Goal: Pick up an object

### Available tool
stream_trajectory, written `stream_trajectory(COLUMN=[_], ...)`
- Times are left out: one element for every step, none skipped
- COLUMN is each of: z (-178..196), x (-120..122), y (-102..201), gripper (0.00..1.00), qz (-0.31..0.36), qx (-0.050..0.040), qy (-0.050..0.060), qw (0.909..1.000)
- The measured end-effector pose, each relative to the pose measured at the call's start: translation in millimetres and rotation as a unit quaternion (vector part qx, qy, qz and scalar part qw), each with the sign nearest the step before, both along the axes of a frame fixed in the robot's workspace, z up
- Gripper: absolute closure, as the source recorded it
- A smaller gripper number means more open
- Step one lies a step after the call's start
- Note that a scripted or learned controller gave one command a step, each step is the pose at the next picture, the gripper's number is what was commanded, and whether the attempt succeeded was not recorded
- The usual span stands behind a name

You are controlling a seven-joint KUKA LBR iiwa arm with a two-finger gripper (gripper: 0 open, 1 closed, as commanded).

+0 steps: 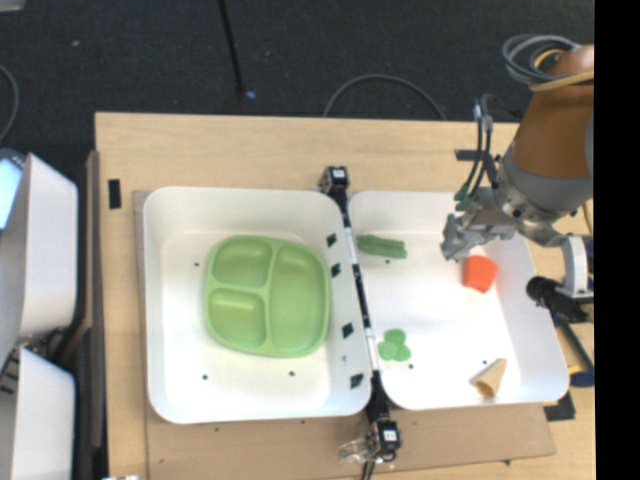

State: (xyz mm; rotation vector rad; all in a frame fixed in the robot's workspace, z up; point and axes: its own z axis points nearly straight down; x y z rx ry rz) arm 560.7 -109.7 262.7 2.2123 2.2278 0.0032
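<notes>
Currently the gripper [458,245], whose opening cannot be determined, hangs just left of and slightly above the orange block [480,273] in the right bin [540,368].

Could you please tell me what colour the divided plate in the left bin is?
The divided plate is light green, seen in the camera view.

Robotics lab: plywood surface [250,148] on dark carpet [120,38], two white bins [165,388] clipped together, loose cables [225,28], industrial arm [545,148] mounted at right.
</notes>
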Motion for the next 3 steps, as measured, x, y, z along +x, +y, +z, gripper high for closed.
stream_trajectory(z=[-2.7, -17.0, -28.8], x=[27.3, 48.3, 59.2], y=[54.4, 101.6, 151.8], gripper=[1.0, 1.0, 1.0], qz=[0.0, -0.001, 0.0], qx=[0.0, -0.0004, -0.0001], qy=[0.0, 0.0, 0.0], qw=[1.0, 1.0, 1.0])
